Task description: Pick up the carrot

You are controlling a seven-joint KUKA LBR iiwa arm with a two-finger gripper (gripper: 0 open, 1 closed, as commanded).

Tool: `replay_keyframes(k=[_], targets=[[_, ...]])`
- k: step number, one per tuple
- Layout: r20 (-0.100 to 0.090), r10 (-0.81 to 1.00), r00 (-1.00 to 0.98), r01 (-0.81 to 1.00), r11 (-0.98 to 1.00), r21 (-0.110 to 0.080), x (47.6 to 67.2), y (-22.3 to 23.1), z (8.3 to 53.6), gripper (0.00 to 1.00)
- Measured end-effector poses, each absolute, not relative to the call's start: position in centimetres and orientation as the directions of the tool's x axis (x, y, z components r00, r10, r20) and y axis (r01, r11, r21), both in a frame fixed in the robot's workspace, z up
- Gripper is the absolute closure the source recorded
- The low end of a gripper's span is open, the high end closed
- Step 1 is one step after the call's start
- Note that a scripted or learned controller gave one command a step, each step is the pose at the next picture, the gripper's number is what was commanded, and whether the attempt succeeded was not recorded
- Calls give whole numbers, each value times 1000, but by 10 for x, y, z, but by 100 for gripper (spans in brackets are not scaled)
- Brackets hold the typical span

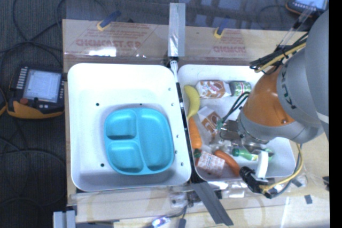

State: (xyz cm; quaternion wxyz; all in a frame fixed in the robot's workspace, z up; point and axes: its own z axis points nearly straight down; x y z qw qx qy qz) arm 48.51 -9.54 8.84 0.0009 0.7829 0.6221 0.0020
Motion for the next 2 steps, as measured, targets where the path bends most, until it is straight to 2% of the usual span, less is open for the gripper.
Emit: replay_keyframes(k=[1, 2], targets=[[-9, 993, -121, 993, 121, 11, 488, -99, 90, 100], [1, 984, -180, 984, 180, -5, 483, -18, 182, 100]])
